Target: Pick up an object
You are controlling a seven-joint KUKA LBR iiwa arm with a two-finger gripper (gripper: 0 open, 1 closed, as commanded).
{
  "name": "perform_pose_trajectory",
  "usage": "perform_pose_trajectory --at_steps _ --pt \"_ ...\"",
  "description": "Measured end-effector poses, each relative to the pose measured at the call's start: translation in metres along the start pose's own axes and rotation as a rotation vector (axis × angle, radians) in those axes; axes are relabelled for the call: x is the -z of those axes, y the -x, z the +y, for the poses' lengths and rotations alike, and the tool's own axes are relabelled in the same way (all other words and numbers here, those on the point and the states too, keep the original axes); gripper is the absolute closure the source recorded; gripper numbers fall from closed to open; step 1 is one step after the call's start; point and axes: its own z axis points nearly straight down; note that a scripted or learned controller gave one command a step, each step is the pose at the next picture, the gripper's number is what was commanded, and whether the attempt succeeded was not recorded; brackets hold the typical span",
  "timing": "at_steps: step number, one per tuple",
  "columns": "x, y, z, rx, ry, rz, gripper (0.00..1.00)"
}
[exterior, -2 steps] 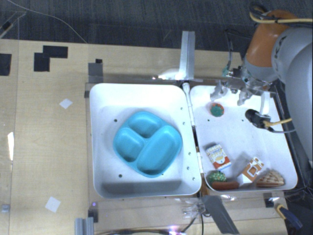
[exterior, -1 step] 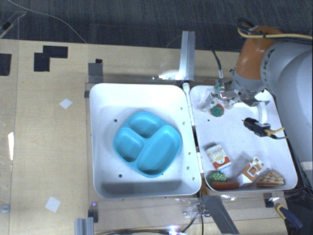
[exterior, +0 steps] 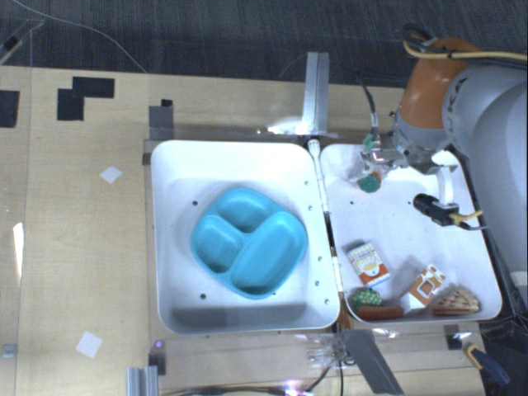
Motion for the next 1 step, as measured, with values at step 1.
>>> perform_pose_trajectory --at_steps 1 --pt "0.0876 -0.0609 0.0066 0.015 -0.005 0.004 1.00"
